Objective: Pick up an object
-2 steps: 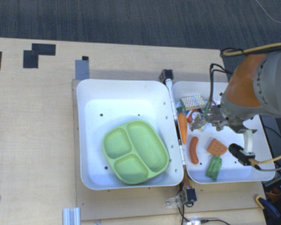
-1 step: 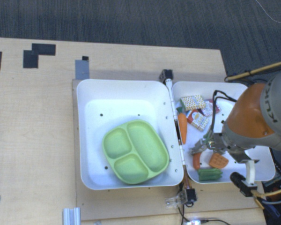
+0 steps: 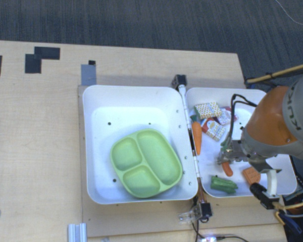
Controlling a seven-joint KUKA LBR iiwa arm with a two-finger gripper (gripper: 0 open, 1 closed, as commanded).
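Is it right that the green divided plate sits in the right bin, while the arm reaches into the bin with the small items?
Not quite. In the camera view the green divided plate lies in the left bin, not the right one. The rest holds: the arm reaches into the right bin, among the small items.

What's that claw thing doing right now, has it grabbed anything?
Gripper: down in the right bin, just above a small orange piece; whether it is open, closed or holding anything cannot be told from this view.
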